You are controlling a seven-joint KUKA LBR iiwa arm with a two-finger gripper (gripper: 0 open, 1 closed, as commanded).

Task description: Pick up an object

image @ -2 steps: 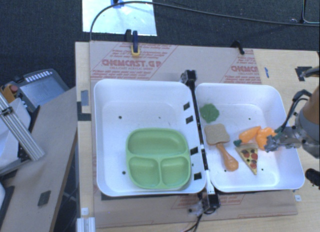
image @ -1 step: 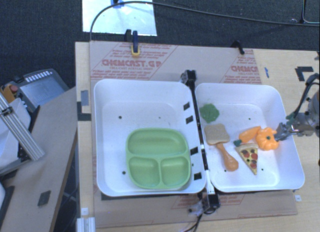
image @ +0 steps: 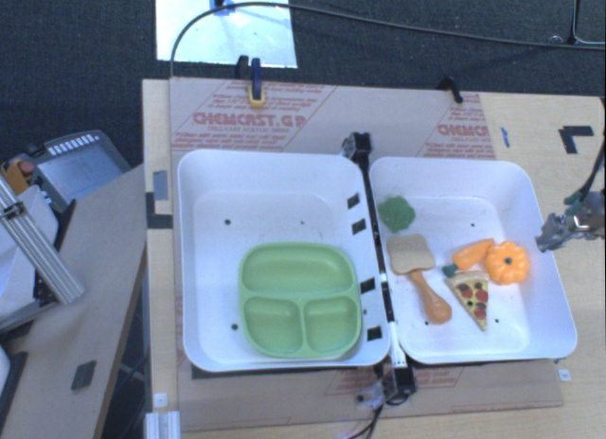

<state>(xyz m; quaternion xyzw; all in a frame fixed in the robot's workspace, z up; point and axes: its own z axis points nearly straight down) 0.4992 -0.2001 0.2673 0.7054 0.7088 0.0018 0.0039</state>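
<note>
From my remote station I saw a dark carpeted floor around a pale wooden counter (image: 161,238), and on it a brown printed cardboard sheet (image: 284,115) under two shallow white bins set side by side. I took the right bin (image: 530,191) as my landmark. The left bin (image: 208,182) touched it along their shared edge, where a row of black clips ran. In the near part of the left bin lay a green divided plate (image: 299,300) with three compartments.

Inside the right bin, the toy objects sat grouped in its middle. A green leafy toy (image: 397,212) lay near the bin's left wall, toward the far side. Just in front of it lay a wooden spatula (image: 419,272), its flat blade toward the far side and its handle slanting toward the near right. A pizza slice toy (image: 472,295) lay just right of the handle. An orange carrot-like piece (image: 472,254) sat just behind the slice, touching a small orange pumpkin (image: 507,263) on its right.

The pincer (image: 559,232) hung at the right bin's right rim, beside the pumpkin but apart from it. I could not tell whether it was open or closed, and I saw nothing held in it.
</note>
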